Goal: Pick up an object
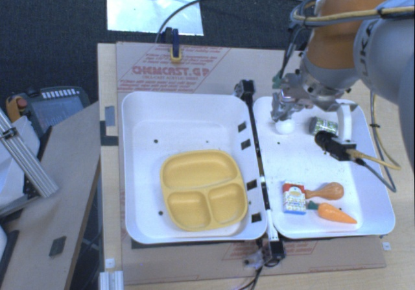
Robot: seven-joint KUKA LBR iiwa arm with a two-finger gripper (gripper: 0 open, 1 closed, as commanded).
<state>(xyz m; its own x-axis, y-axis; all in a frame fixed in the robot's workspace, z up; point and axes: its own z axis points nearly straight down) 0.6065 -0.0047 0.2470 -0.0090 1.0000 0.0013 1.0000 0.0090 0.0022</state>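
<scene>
Left bin (139,152) carries a yellow divided tray (203,189). Over in the right bin (379,214), the gripper (283,113) is down at the far end, right above a small white ball (284,126); whether it's clamped, I can't tell. Green can (323,126) just right; small carton (294,197), carrot (336,213) lie nearer.
</scene>
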